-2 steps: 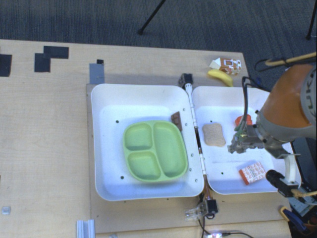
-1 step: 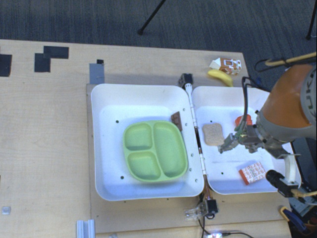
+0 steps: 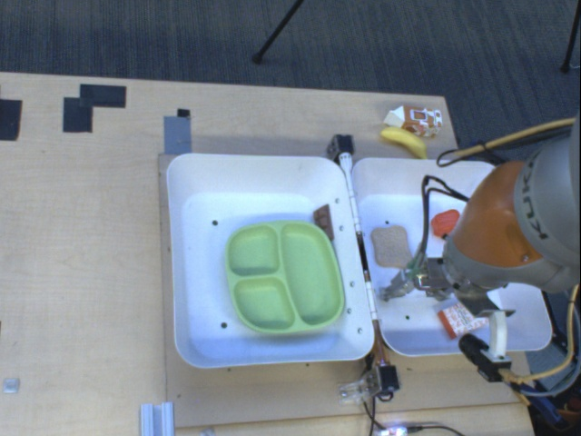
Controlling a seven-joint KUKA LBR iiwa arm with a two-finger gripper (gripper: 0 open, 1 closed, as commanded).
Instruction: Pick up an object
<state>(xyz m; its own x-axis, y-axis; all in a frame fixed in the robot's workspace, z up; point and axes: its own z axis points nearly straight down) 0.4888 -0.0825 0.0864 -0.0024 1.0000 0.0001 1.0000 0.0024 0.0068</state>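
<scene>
1. Two shallow white bins side by side on the pale wooden bench (image 3: 91, 243): left bin (image 3: 195, 271) with a light green three-compartment plastic tray (image 3: 284, 277) and a small brown scrap (image 3: 321, 215) by its right wall; right bin (image 3: 390, 334) with a flat grey-tan sponge-like pad (image 3: 390, 244), a small orange-red piece (image 3: 445, 222) and a red-and-white printed packet (image 3: 457, 319).
2. Gripper (image 3: 399, 286) low over the right bin's floor, just below the pad, pointing left; cannot tell whether open or closed, and nothing seen held.
3. Judged as the reach-and-descend step, before any grasp.
4. Next move calls for settling on one target, likely the pad as nearest; centring over it, dropping to the floor, closing, then lifting straight up.
5. Yellow banana-shaped toy (image 3: 403, 139) and small printed carton (image 3: 419, 118) on the bench beyond the bins, well apart.
</scene>
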